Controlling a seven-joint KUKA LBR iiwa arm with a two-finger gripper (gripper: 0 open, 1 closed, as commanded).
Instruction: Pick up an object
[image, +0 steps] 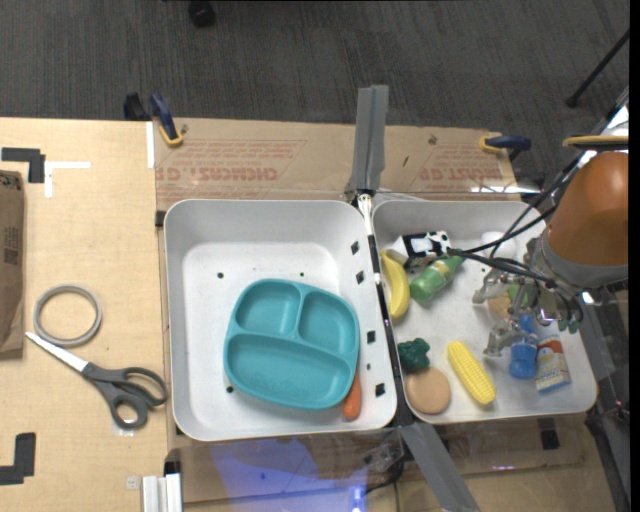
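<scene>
Nearest the camera, along the right bin's (560, 408) near side, lie a tan cookie (429, 391), a corn cob (470, 372) and a small carton (553, 366). Farther in sit a dark green toy (413, 352), a banana (396, 285), a green bottle (433, 280) and a black-and-white cow (426, 245). Hanging over this bin's right part, above a blue object (523, 358), is the tool (510, 318); whether it is released or clenched cannot be told. In the left bin (200, 250), a teal divided plate (293, 343) touches a carrot (352, 401). Scissors (105, 381) and a tape roll (67, 314) rest on the surface (80, 230), left.
</scene>
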